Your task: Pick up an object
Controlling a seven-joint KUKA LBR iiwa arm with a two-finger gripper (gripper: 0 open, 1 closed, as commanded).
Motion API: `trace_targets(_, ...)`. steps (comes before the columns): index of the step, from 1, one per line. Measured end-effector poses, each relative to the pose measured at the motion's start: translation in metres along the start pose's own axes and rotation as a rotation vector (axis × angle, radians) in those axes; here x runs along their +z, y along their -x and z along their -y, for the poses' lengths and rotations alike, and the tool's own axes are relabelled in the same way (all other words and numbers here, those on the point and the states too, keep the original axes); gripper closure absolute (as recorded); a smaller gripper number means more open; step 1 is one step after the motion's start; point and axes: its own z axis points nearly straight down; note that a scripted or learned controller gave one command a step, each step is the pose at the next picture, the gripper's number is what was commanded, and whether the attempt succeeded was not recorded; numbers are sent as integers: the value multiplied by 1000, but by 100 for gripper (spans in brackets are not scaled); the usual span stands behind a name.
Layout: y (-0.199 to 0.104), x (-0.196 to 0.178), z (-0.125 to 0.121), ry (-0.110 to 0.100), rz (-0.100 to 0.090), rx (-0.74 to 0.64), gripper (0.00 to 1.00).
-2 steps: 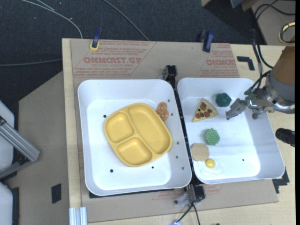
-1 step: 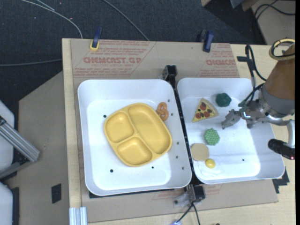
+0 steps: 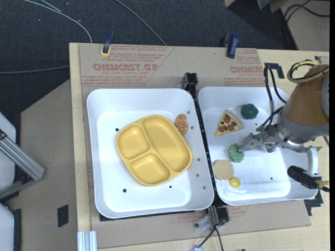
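Observation:
In the right bin [image 3: 272,190] lie a pizza slice [image 3: 229,123], a dark green round piece [image 3: 249,110], a green broccoli piece [image 3: 236,152], a tan cookie [image 3: 223,169] and a small yellow piece [image 3: 234,182]. My gripper [image 3: 247,143] reaches in low from the right over this bin. Its tip is just right of and slightly above the broccoli, close to it. Nothing is seen held in it. The grey wrist and orange band [image 3: 309,106] rise behind it at the right edge.
The left bin [image 3: 104,192] holds a yellow divided plate [image 3: 153,149] with a small pretzel [image 3: 181,123] beside its upper right rim. A black divider clamp [image 3: 190,81] sits between the bins. Cables [image 3: 270,85] hang over the right bin's far side.

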Motion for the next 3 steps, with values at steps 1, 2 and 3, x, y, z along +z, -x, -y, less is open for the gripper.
trace_targets(1, 0, 12, 0, -4, -1, -2, 0)
trace_targets(2, 0, 1, 0, -1, 0, -2, 100)
trace_targets(3, 7, -61, -3, 6, 4, -2, 100)
